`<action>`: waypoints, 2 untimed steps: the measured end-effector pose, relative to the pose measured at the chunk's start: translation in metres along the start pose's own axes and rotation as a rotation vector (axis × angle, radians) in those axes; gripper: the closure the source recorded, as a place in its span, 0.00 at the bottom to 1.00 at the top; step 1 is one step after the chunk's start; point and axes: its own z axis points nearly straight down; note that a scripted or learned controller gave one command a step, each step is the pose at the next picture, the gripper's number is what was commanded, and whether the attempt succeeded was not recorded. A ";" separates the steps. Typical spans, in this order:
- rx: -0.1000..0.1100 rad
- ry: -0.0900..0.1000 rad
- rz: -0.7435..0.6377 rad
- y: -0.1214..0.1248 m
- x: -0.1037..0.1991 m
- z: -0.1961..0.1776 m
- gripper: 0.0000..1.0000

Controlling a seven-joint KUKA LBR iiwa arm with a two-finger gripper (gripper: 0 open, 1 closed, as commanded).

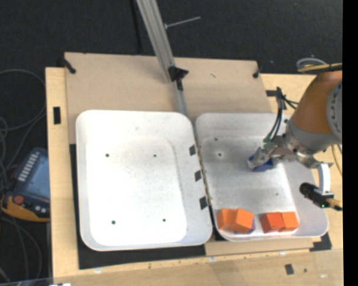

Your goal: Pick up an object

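A view from above and at a slant shows a light wooden bench carrying two shallow white bins side by side. The grey arm, with its orange band, reaches in from the right over the right bin.

The gripper is low over the middle of the right bin, pointing toward the left. At its tip there is a small blue thing, showing just beneath and beside the metal end. It is too small and blurred to tell whether the gripper is spread or pressed together, or whether the blue thing is actually pinched or only lies against the tip.

No brand, label or readable writing can be made out anywhere in the view.

Two orange blocks lie along the near edge of the right bin, well apart from the gripper. The left orange block sits near the bin's near left corner, below and slightly left of the gripper. The right orange block sits near it, further right along the same edge, below the gripper and a little to its right. Both rest on the bin floor close to the rim.

The left bin lies beside the right bin, with a few small dark specks on its floor. A metal rail runs diagonally from the top of the view down to the gap between the bins. On the dark floor to the left of the bench lie cables and a handheld controller with a blue screen and orange trim.
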 end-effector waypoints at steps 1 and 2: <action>0.000 0.003 -0.022 0.003 0.061 -0.075 1.00; 0.007 0.001 -0.012 -0.023 0.030 -0.094 1.00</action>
